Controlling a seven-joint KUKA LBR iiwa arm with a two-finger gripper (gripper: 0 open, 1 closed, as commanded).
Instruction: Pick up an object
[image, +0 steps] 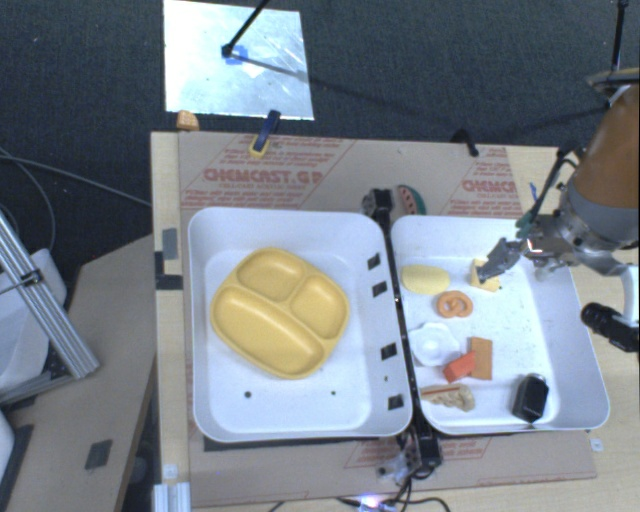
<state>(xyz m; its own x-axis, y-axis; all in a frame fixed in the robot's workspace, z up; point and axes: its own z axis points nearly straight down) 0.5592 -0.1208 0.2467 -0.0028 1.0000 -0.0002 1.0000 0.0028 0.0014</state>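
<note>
Dark carpet surrounds my bench, where cardboard carries two white bins; I see the pincer (497, 262) at the right bin's (578, 330) upper part, its tip right over a small yellow block (489, 277), though I cannot tell if it is open or closed; the block sits just below and left of the tip; outward I count one yellow oval (426, 278), one orange ring (455, 304), one white piece (433, 342), two orange blocks (472, 361), one tan strip (448, 397), one black object (530, 397); the left bin (232, 232) holds one yellow tray (279, 312).
</note>
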